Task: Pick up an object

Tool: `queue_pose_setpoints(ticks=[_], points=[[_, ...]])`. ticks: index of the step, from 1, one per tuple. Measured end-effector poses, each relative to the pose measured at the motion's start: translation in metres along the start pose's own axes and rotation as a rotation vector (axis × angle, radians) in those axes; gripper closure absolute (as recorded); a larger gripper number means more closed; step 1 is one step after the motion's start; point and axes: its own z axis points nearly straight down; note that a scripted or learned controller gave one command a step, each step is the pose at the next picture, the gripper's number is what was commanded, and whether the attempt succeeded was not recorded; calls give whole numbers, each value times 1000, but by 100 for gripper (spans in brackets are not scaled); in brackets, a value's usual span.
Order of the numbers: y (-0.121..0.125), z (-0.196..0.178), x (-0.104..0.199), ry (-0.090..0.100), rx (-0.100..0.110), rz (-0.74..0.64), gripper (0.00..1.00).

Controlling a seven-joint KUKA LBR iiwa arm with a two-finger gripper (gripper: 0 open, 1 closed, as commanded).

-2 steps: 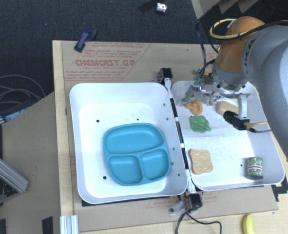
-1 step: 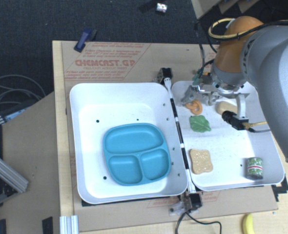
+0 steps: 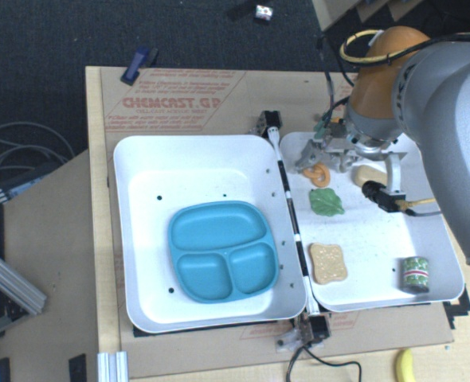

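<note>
My gripper (image 3: 326,157) is low over the back left part of the right bin (image 3: 434,237), under the orange wrist band. A small orange ring-shaped piece (image 3: 319,174) lies just below it, touching or nearly touching it. In front of that lies a green leaf-shaped piece (image 3: 327,203). A tan slice of toast (image 3: 328,263) rests near the bin's front left. A small green can (image 3: 415,272) stands at the front right. A beige lump (image 3: 368,173) lies just right of the gripper, partly hidden by the arm.
The left bin (image 3: 139,173) holds a blue divided plate (image 3: 221,249). A black cable end (image 3: 380,195) hangs from the arm over the right bin. The large grey arm body (image 3: 450,118) covers the right bin's back right corner. A yellow object (image 3: 405,366) lies off the bench at the front.
</note>
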Motion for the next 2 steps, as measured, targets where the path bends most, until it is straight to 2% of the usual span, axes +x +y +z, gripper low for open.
queue_pose_setpoints(ticks=[2], points=[[0,0,-1,0,0,0,0]])
